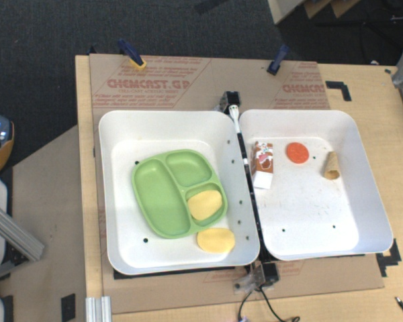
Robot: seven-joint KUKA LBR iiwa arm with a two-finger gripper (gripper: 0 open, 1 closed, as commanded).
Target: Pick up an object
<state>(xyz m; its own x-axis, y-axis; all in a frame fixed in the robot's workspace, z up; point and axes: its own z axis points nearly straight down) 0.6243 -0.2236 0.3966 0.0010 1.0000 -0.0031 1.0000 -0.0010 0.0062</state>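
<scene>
A green divided plate (165, 194) lies in the left bin (114, 180). One yellow lump (205, 204) rests in the plate's lower right compartment, and a second yellow lump (215, 240) lies on the bin floor just below the plate. In the right bin (363, 200), near its back, are a brown-and-white packet (262, 166) by the left wall, an orange disc (297, 153) and a small tan cone (331, 166).
Both bins sit on a brown cardboard sheet (188, 76) held by blue clamps (132, 55) at the back. A black bracket (229, 102) joins the bins at the rear. A cable (255, 294) runs off the front edge.
</scene>
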